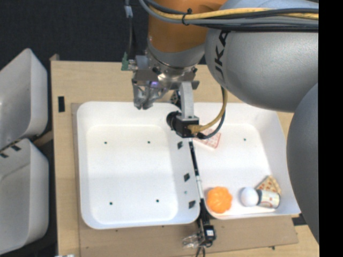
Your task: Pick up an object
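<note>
Orange ball (219, 198) in the right bin (252, 127) looks light, soft; I'd pinch across its middle. Jaws' state: cannot tell.

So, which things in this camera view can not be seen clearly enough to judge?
- End effector: dark and partly under the wrist, so its finger state is unreadable.
- Red-patterned flat item: partly covered by the black part of the arm; identity unclear.
- Small cup-like object and the patterned piece behind it: too small to identify.
- Right bin: its far right side is covered by the grey arm.
</note>
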### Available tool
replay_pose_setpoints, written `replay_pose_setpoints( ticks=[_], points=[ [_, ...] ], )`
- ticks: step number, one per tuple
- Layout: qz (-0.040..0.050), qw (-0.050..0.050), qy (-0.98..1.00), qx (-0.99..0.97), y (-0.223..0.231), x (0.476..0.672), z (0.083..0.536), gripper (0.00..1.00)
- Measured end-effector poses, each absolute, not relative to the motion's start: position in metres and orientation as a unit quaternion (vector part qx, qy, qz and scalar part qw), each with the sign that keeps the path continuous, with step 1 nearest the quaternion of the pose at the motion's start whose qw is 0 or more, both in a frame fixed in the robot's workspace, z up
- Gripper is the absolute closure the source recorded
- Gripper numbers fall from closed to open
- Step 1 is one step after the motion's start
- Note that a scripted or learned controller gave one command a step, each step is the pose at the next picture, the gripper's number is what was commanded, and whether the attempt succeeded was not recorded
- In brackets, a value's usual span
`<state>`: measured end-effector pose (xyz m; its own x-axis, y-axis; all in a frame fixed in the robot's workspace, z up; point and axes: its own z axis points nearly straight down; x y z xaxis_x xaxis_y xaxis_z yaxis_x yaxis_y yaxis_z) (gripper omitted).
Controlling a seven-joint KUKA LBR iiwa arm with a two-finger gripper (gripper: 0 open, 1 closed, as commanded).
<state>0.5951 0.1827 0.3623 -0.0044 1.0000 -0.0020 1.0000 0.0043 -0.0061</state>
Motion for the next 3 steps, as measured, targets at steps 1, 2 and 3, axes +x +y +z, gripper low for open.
replay_pose_setpoints(
  ticks=[1, 2, 3],
  points=[
    [0.0017, 0.0, -0.709, -0.705, 0.223, 0.595, 0.319, 1.0],
    [-0.0093, -0.005, -0.709, -0.705, 0.221, 0.613, 0.562, 1.0],
    [-0.0018, -0.002, -0.709, -0.705, 0.22, 0.613, 0.563, 1.0]
  ],
)
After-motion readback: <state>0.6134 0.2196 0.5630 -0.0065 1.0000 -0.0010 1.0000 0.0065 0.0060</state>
